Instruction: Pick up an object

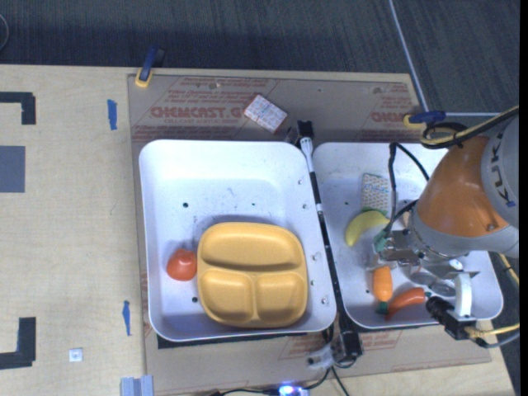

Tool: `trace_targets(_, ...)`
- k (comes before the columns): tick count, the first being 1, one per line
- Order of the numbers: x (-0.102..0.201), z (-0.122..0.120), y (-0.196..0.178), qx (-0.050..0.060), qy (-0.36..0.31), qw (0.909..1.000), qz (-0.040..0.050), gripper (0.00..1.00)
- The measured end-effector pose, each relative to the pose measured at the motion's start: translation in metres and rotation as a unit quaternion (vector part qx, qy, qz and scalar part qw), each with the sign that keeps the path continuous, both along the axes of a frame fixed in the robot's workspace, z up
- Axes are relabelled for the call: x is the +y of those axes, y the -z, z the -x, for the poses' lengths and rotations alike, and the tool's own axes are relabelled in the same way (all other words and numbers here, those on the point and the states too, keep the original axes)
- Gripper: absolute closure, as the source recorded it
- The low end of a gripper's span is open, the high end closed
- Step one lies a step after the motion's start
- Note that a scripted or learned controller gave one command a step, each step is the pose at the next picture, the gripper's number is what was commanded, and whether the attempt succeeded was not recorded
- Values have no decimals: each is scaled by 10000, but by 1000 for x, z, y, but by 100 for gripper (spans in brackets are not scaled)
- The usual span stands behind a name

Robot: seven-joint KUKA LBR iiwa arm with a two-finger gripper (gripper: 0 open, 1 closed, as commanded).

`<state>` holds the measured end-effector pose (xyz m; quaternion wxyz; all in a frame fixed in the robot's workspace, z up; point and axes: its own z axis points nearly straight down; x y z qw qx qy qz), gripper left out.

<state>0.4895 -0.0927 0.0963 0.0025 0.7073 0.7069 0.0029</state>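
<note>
Gripper [394, 258] of mine hangs over the right bin [492, 297]; whether it grips, I cannot tell. Carrot [382, 283] lies just nearer, long axis near-far.

Blue clamp [148, 64] at the counter's [66, 221] far edge, blue tape strips [112, 114] left, dark carpet [247, 19] beyond.

We see the arm [487, 180] reaching in from the right, its orange band bent downward over the wrist. The tool [404, 258] hangs low below it, its metal parts pointing left.
</note>
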Motion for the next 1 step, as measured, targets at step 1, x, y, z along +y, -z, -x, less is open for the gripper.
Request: trace_targets(1,64,9,-88,31,-8,10000,0,100)
